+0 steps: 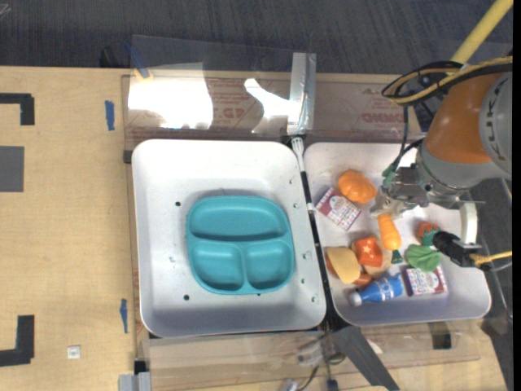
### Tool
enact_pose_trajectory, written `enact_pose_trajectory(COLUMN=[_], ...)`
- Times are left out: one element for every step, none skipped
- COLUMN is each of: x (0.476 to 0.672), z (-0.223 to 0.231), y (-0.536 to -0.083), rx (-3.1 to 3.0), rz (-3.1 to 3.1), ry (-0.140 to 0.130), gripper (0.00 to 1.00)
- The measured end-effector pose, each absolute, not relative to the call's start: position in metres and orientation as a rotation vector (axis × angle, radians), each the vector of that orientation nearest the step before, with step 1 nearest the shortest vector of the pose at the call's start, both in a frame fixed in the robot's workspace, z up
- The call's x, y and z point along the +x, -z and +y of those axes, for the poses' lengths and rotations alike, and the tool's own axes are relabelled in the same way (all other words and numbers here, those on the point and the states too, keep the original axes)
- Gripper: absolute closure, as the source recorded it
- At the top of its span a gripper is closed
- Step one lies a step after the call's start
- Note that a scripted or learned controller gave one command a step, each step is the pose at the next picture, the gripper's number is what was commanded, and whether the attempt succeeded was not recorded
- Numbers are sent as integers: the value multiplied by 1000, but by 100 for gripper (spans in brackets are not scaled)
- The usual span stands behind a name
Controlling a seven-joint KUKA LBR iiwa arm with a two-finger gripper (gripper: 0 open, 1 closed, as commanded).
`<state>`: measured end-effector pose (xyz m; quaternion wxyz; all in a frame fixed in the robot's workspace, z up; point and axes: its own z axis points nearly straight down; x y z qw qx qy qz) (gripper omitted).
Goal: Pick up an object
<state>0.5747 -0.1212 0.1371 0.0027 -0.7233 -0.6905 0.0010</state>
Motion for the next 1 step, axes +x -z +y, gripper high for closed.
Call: enact_pose_trajectory(x=[658], z=[-86], y=[-184], rx=[-2199], rz=[-2242], ry=[0], gripper=[100])
